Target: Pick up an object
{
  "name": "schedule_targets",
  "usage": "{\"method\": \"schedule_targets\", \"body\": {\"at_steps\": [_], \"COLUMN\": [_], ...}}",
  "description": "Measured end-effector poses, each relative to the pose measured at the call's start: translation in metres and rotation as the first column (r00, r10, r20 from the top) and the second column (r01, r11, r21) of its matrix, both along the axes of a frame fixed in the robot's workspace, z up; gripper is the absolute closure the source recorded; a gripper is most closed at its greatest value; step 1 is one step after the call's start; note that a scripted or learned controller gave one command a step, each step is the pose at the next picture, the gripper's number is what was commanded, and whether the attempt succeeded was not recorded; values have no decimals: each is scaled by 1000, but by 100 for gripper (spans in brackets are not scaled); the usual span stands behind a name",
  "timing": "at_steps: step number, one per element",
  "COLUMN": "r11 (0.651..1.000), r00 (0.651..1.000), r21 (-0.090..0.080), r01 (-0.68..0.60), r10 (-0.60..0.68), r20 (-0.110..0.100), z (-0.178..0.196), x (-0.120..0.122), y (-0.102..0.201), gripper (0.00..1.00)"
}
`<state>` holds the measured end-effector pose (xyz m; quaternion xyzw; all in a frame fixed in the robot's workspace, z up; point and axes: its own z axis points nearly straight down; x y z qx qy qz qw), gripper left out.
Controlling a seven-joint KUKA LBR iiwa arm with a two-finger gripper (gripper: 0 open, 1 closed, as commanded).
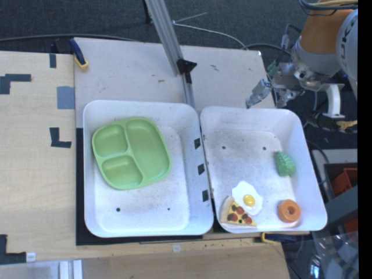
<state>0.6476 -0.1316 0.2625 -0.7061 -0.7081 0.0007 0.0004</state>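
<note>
The right bin (pixel 232 127) holds a green broccoli-like toy (pixel 285 163) near its right wall. At its front lie a toy fried egg (pixel 247 198), a pizza slice (pixel 237 213) and an orange ring-shaped doughnut (pixel 289 211). My gripper (pixel 267 95) hangs above the bin's far right corner, well apart from all the toys, with nothing between its fingers. The fingers look spread apart, one grey tip pointing down-left.
A green divided plate (pixel 131 153) lies in the left bin (pixel 99 214). A slanted metal pole (pixel 165 31) crosses the bench behind the bins. Cables run behind the right bin near the arm. A yellow-and-blue tool (pixel 78 54) lies at the bench's back left.
</note>
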Motion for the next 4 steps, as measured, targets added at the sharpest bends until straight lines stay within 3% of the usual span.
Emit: {"method": "schedule_targets", "body": {"at_steps": [1, 4], "r11": [1000, 1000], "r00": [1000, 1000], "r21": [0, 0], "r01": [0, 1], "r10": [0, -1], "r20": [0, -6], "z": [0, -170], "x": [0, -2], "y": [0, 14], "gripper": [0, 0]}}
